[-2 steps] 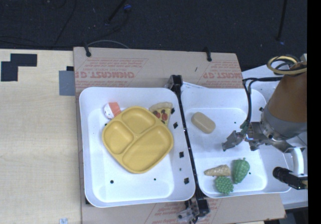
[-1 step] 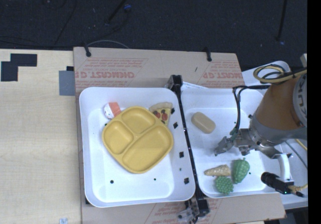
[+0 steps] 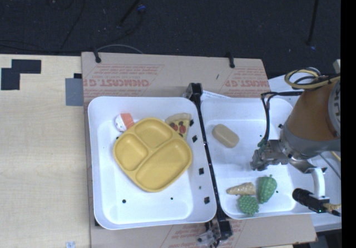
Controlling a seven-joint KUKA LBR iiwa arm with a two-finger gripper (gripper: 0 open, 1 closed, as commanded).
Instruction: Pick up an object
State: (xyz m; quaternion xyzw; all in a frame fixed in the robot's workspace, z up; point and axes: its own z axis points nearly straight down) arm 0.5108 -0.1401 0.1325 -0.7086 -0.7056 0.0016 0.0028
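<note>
Green toy (image 3: 267, 188) lies just below the gripper (image 3: 263, 161) in the right bin (image 3: 233, 113), nearest of anything to our fingertips, its long axis tilted a little off upright in the camera view. We cannot tell how the gripper is set. Beyond it sit a cone-shaped piece (image 3: 241, 189) and a round green piece (image 3: 248, 205), while the tan bar (image 3: 225, 135) rests up and to the left.

Slanted overhead view, perhaps mid-distance
</note>
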